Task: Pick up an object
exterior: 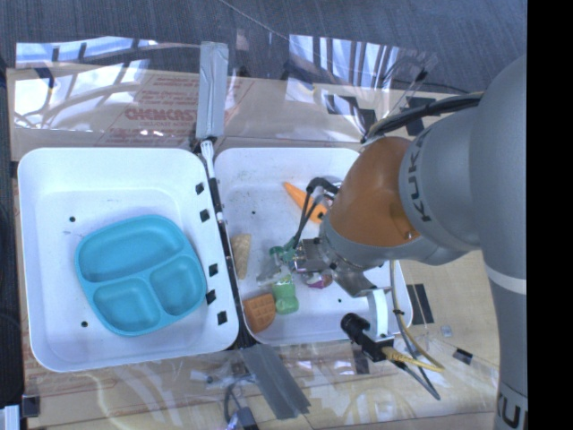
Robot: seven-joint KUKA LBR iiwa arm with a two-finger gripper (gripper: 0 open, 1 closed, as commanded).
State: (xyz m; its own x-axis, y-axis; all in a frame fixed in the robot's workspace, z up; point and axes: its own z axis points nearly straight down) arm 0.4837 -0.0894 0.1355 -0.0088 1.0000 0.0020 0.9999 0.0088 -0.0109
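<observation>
Overhead, the arm (pixel 421 200) reaches from the right into the right bin (pixel 242 164), its end effector (pixel 303 256) low among the clutter. Whether it has closed, or caught anything, cannot be told; the wrist hides it. Candidate things lie close together: a green piece (pixel 285 296) just beside the end effector, a waffle block (pixel 260 312) near the bin's front edge, a tan stick (pixel 241 253) by the divider and an orange carrot (pixel 303 200) partly under the arm. Crowding is probably the risk: a grasp could nudge neighbours or slip off a small rounded piece. The left bin (pixel 45 240) holds a blue tray (pixel 139 271). Both bins sit on a bench (pixel 134 110) covered in glossy plastic, with dark carpet (pixel 107 7) beyond.
</observation>
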